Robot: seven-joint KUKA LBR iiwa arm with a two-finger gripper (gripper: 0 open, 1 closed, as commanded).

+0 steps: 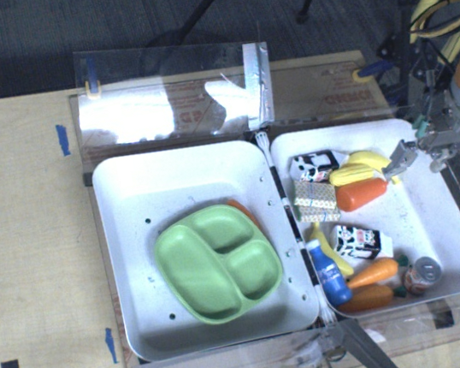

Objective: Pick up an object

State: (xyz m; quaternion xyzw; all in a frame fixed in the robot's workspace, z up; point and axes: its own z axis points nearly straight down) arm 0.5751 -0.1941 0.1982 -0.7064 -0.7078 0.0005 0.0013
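Pale wood bench (29, 280), dark carpet floor (100, 17), two white bins (126, 238), hand (428, 147) state unclear

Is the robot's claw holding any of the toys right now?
No. The claw hangs over the right bin beside the yellow banana, with nothing between its fingers.

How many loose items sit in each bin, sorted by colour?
Green: 1, the divided plastic plate, left bin
Yellow: 2
Orange: 3
Black-and-white: 2
Blue: 1
Patterned grey: 1
Metal can: 1
Total: 11, ten of them in the right bin
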